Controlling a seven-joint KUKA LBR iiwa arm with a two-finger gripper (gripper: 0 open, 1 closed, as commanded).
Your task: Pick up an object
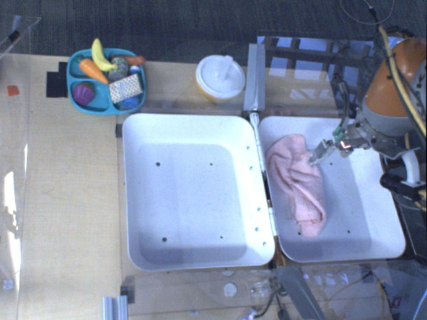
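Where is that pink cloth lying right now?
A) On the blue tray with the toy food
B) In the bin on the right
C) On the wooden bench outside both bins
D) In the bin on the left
B: the crumpled pink cloth lies on the floor of the right bin, along its left side, close to the divider between the two bins, with the gripper just beside its upper edge.

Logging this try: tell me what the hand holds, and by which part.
Cannot be told. The hand sits at the upper right edge of the pink cloth in the right bin, but no cloth shows between its tips.
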